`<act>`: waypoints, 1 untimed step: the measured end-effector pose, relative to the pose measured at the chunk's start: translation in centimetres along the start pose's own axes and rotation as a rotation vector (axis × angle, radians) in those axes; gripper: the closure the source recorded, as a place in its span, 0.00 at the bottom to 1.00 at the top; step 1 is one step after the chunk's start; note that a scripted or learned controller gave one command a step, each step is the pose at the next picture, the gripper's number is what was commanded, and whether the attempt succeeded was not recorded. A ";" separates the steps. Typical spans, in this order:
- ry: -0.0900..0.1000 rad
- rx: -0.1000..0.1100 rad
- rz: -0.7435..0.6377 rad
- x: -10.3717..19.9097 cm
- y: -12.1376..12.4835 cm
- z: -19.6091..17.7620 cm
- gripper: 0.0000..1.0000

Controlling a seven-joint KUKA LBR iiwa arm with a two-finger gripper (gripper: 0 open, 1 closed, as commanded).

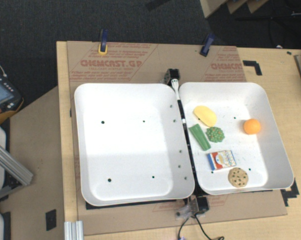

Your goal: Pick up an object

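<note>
The right bin (270,134) holds several small objects. A yellow lemon-like piece (205,115) lies near its upper left. Below it sit a green stick-shaped piece (199,136) and a green broccoli-like lump (215,134), close together. An orange ball (252,126) rests alone toward the right wall. A small white, red and blue carton (221,160) lies flat lower down, with a round brown cookie (238,177) just below it near the front wall.
The left bin (90,134) stands beside the right one, joined along a black middle seam (183,129). Both rest on a brown cardboard sheet (140,59) held by two clamps at the back. Grey equipment sits at the far left.
</note>
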State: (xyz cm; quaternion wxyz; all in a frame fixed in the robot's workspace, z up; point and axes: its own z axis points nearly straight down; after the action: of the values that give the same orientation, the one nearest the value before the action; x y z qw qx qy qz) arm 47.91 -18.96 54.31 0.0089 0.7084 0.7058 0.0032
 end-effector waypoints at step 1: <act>0.003 0.010 -0.004 0.2 0.1 -0.4 1.00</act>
State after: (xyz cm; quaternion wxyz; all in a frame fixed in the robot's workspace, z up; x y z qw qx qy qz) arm 48.02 -18.71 54.68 0.0044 0.7069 0.7073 0.0008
